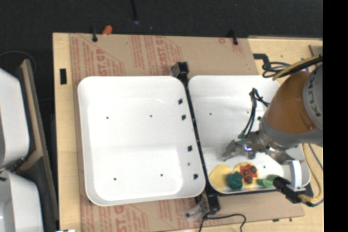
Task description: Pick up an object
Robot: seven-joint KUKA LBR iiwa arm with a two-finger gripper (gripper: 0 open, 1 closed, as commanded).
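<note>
Two white bins sit side by side on the table (70, 117); the left bin (136, 138) and right bin (217, 95) touch. The arm (291, 111) hides much of the right bin. The end effector (244, 148) hovers above small objects (242, 175) clustered at the near wall; its opening cannot be told.

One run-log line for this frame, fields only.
arm: over right white bin | gripper: above small toy cluster, yellow, teal, red, green at near edge | left white bin: not involved | grasp: unconfirmed

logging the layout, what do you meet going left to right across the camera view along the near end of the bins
left bin → black divider clips → yellow object → teal object → red object → green object
</note>
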